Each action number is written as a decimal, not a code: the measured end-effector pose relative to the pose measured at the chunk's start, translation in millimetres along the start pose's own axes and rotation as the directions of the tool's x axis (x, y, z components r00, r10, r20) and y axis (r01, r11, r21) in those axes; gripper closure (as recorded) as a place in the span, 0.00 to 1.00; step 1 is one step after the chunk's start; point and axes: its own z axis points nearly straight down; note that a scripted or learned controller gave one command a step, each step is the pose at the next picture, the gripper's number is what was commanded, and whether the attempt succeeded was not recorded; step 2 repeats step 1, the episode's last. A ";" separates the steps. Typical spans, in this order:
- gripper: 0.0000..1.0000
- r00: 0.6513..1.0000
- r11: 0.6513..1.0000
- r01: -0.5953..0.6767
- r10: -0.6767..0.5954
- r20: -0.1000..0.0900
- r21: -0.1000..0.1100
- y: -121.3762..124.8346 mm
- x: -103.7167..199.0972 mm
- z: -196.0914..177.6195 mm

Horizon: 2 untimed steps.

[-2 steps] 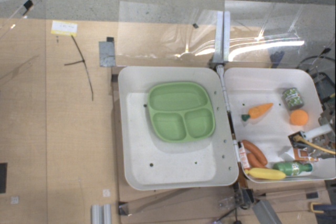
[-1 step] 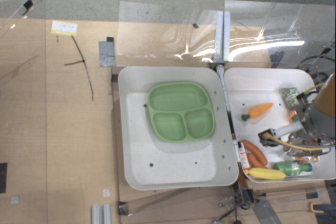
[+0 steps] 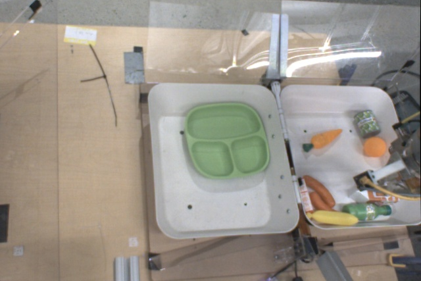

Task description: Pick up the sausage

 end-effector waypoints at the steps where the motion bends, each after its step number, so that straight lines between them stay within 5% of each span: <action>1: 0.00 0.999 1.000 0.015 -0.016 0.030 0.022 37.0 -15.1 -171.7; 2: 0.00 0.999 1.000 0.015 -0.016 0.030 0.022 37.0 -15.1 -171.7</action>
